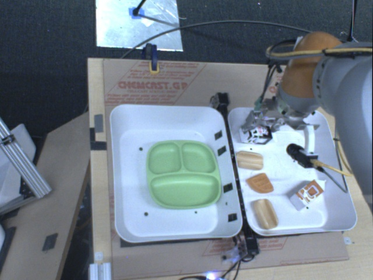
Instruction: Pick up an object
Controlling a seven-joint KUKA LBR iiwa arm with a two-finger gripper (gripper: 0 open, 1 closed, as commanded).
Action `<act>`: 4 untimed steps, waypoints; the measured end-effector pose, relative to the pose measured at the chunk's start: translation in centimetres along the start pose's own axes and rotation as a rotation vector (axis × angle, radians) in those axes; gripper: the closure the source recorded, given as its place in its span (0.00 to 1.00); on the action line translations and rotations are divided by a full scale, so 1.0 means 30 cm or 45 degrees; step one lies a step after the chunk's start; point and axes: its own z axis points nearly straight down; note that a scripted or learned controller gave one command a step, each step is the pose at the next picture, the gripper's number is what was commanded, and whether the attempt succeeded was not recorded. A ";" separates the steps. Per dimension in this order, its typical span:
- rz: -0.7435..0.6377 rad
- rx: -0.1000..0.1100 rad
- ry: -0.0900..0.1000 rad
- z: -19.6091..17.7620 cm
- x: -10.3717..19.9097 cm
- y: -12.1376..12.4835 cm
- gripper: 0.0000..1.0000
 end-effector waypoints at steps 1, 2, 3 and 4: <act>-0.004 0.030 0.005 -0.148 0.000 -0.001 1.00; -0.005 0.029 0.004 -0.329 -0.001 0.010 1.00; -0.011 0.035 0.007 -0.318 0.186 -0.016 1.00; -0.012 0.035 0.008 -0.353 0.352 -0.027 1.00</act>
